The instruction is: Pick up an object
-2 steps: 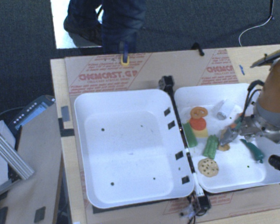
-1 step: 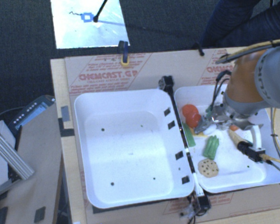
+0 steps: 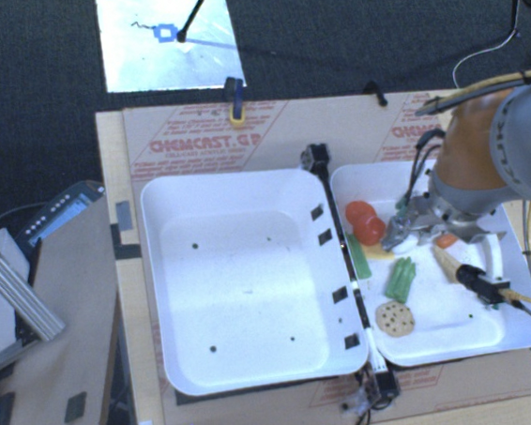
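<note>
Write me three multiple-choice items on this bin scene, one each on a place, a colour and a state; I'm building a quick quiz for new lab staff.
1. Where does the cookie lie?
A. in the left bin
B. in the right bin, near its front edge
C. on the carpet

2. What colour is the ridged vegetable beside the cookie?
A. green
B. blue
C. white

3. How does the gripper stand relative to the tomato?
A. raised high over the left bin
B. parked outside both bins
C. low in the right bin, just right of the tomato

Answers: 1 B, the cookie rests on the floor of the right bin by the front wall. 2 A, its ridged body is plainly green. 3 C, the gripper sits down in the right bin next to the red tomato.
</note>
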You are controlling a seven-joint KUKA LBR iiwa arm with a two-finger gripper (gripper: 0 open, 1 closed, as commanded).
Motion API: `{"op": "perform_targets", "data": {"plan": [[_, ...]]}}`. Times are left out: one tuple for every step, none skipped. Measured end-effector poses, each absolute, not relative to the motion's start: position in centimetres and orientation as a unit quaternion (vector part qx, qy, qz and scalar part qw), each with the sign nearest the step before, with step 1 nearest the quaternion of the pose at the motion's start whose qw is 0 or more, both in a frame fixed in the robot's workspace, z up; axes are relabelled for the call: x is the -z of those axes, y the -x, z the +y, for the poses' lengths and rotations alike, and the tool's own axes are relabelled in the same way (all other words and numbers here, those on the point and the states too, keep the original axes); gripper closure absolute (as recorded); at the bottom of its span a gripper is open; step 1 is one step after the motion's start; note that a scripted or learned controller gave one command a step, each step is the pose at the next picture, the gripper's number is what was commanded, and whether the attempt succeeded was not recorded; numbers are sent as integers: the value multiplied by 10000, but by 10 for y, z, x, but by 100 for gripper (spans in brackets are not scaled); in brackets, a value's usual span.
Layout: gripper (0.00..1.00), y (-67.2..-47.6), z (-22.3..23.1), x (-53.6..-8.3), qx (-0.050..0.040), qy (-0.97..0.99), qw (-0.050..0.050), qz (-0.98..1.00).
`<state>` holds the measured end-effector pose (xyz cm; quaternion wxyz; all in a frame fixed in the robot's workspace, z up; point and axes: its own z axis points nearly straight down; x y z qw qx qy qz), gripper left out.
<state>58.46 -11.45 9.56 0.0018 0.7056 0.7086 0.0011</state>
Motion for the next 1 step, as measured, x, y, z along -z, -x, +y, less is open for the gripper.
{"op": "perform_targets", "data": {"plan": [[100, -633, -48, -191, -52, -7027, 45, 7114]]}}
